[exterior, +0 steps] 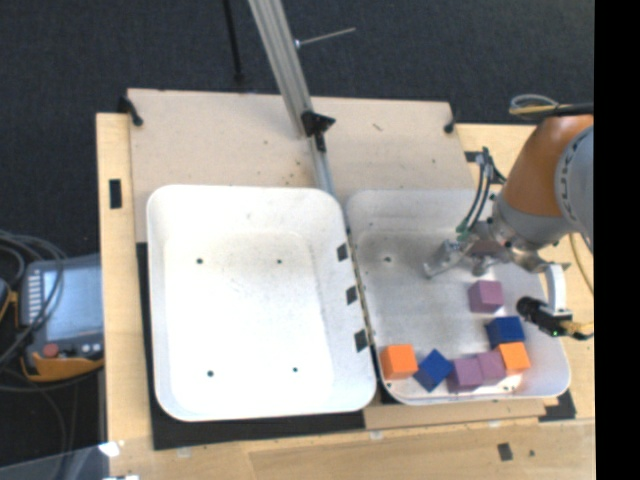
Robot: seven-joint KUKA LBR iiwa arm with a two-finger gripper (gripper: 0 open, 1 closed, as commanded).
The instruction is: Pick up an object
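Three purple blocks [486, 295]; two blue [506, 330]; two orange [400, 360].

no readable text, labels or numbers

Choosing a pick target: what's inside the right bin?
The right bin holds blocks along its near side: two orange, two blue, three purple. The gripper hovers above, covering some floor.

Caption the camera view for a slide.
KUKA arm's gripper hovers in the right bin above orange, blue and purple blocks clustered along its near edge.
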